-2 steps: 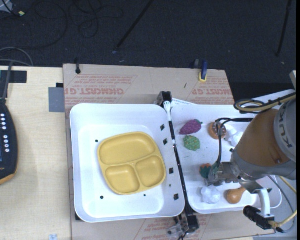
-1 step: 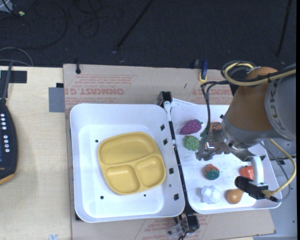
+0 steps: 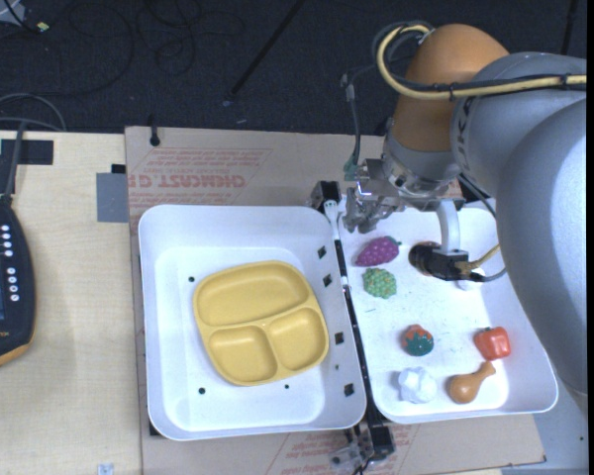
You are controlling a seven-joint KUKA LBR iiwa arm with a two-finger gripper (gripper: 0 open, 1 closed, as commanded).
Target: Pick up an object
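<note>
The grey arm [image 3: 535, 166] reaches in from the right over the right bin [image 3: 530, 389]. The left bin [image 3: 168, 265] holds a yellow divided tray [image 3: 259, 320]. The tool [image 3: 361, 211] hangs at the right bin's far left corner, just beyond the purple grapes [image 3: 378, 251]; whether it is open or closed cannot be told. Nearer lie a green cluster [image 3: 380, 283], a drumstick [image 3: 469, 382], an orange pepper [image 3: 492, 343], a red-green fruit [image 3: 418, 340] and a white piece [image 3: 415, 385].
</note>
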